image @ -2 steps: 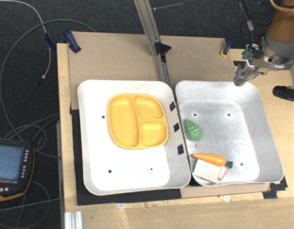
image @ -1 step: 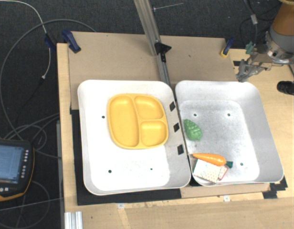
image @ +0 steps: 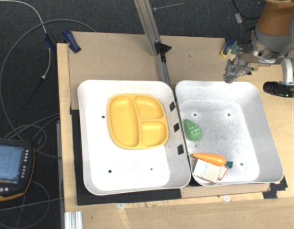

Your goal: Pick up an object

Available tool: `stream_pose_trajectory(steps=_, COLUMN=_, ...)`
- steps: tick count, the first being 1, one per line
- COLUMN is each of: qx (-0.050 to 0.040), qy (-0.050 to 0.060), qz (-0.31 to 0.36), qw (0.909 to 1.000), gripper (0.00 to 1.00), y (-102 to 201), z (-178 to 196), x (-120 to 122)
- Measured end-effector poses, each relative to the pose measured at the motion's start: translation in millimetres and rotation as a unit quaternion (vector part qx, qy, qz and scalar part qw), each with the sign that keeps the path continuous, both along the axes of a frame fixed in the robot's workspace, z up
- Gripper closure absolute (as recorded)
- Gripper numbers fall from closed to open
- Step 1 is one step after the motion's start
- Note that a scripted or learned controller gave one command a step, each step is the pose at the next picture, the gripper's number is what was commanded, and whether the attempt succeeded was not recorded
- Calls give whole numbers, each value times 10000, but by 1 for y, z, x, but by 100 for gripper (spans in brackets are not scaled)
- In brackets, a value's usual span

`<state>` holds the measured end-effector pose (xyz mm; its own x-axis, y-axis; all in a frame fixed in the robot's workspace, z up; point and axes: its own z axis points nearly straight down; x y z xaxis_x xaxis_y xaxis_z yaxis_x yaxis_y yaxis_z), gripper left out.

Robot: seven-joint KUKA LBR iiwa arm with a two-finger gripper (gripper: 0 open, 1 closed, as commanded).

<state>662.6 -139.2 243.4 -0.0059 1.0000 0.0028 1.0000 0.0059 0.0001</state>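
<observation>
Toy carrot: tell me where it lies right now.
The toy carrot lies in the right bin, near its front edge, resting against the top of a small boxed item, with the green toy behind it.

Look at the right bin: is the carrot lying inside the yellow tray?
No, the carrot lies in the right bin, while the yellow tray sits in the left bin.

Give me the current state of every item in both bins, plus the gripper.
gripper: raised over the right bin's far edge, holding nothing visible
yellow tray: flat in the left bin, compartments up
green object: lying loose in the right bin
carrot: lying on its side, resting on the box
box: flat at the right bin's near edge
</observation>
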Motion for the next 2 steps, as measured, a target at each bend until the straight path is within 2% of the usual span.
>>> stream_pose_trajectory(steps=1, qx=2, qy=12, qz=2, qw=10000, gripper=100, y=55, z=-11, x=-4)
stream_pose_trajectory(steps=2, qx=2, qy=18, qz=-1, qw=10000, gripper=100, y=105, z=-17, x=-19)
